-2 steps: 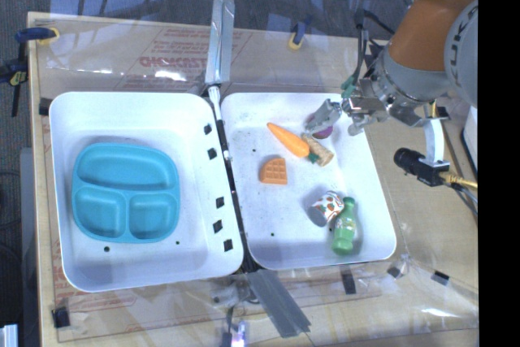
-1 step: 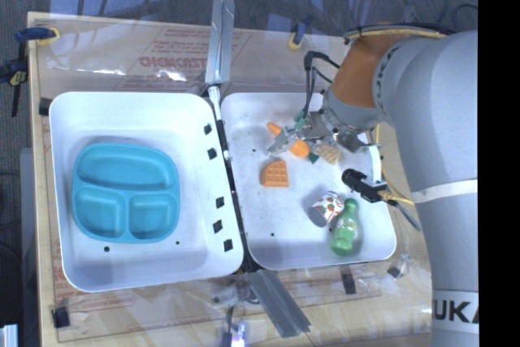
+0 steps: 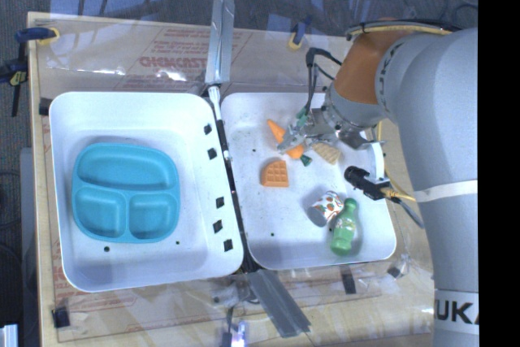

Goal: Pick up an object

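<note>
Currently the arm (image 3: 426, 106) reaches in from the right, over the far part of the right bin (image 3: 268, 236). Its orange band (image 3: 357, 75) sits above that bin's far right corner.

The gripper (image 3: 302, 128) is low over the bin floor at the far middle. Whether it is spread or pressed together cannot be told at this resolution. No item can be confirmed in its grasp.

Items in the right bin:
- Far carrot (image 3: 276, 129): just left of the gripper, lying on the floor.
- Near carrot (image 3: 294, 151): just on the near side of the gripper; contact cannot be told.
- Green bit (image 3: 306, 161): small, touching or just beside the near carrot.
- Wafer (image 3: 327, 152): tan, just right of the near carrot.
- Waffle (image 3: 275, 173): orange, lying flat near the bin's centre, apart from the gripper.
- Cup (image 3: 325, 208): red-and-white print, lying on its side at the near right.
- Bottle (image 3: 344, 227): green, lying beside the cup on its right, near the bin's right wall.

The left bin (image 3: 195, 256) holds a blue plate (image 3: 124, 193) with three compartments, lying flat, well apart from the gripper.
</note>
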### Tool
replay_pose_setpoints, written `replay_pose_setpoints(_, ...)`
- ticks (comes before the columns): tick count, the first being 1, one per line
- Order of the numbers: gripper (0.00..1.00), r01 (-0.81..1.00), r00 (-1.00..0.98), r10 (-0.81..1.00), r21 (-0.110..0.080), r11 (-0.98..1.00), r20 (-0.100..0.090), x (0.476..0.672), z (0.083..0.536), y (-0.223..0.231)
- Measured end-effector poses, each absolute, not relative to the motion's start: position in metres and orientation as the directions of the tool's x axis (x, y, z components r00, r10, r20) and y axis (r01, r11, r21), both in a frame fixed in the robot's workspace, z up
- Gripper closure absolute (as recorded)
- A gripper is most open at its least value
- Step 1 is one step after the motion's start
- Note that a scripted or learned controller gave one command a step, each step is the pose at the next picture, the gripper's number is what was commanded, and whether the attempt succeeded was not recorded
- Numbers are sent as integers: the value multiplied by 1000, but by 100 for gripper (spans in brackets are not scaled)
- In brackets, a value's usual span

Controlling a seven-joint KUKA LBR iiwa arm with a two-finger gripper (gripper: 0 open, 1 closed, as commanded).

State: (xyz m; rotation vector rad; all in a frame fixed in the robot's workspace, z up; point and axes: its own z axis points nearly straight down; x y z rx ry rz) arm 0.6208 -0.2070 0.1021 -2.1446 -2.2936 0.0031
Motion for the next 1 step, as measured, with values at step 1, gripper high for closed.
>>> replay_pose_setpoints(1,100,997,76,997,-2,-76,0,622,202,-167)
